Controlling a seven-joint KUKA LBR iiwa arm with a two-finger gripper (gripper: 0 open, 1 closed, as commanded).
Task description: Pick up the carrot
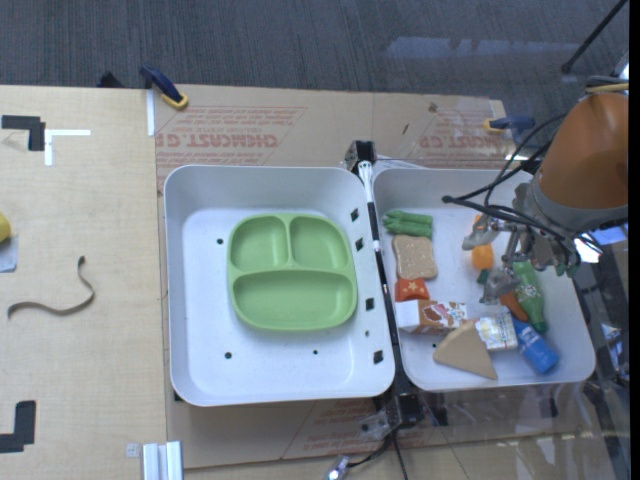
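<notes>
Sitting near the right bin's (420,373) front edge are a tan wedge (468,353) and a blue bottle (536,349). Further back, the carrot (514,303) lies by the right wall, right under the pincer (505,258); can't tell if that's spread or pinching. Green plate (293,271) fills the left bin (190,298).

The flat brown cardboard sheet (300,133) under the two bins bears red block lettering (printed upside down from this camera), reading roughly "CHEMCAST GP". Print on the small red-and-white carton (438,315) is too small to read.
</notes>
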